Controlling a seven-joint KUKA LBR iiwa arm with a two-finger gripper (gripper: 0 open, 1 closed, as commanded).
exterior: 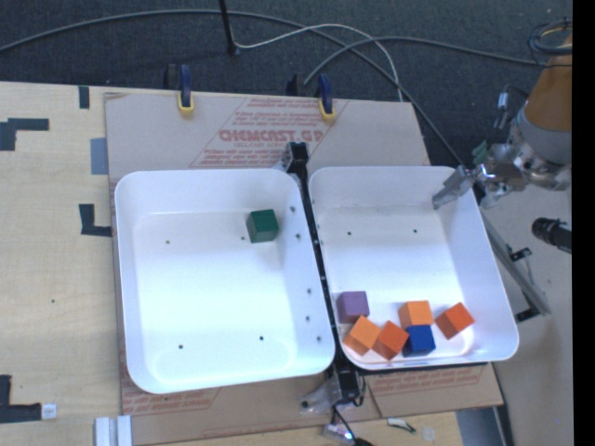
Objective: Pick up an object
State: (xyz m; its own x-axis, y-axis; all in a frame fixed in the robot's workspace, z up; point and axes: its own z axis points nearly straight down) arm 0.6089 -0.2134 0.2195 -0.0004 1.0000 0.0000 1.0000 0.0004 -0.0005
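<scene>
- Camera view, bench: two shallow white bins stand side by side on a cardboard sheet printed with red lettering, the sheet held at its far edge by two clamps with yellow tips.
- Left bin: one green cube sits in the far half of the bin, toward the divider between the bins, well apart from every other block.
- Right bin: the blocks are clustered along the near wall. A purple cube lies leftmost; just beside it are two orange cubes touching each other; a blue cube lies next to them with another orange cube touching its far side; a further orange cube lies at the right end of the group.
- Gripper: seen at the far right corner of the right bin, over the rim, well apart from the cluster of blocks. Nothing is seen between its fingers; whether the jaws are open or closed cannot be told at this size and angle.
- Arm: enters from the right, its orange band visible above the wrist.
- Surroundings: cables run across the dark floor beyond the bench.
</scene>
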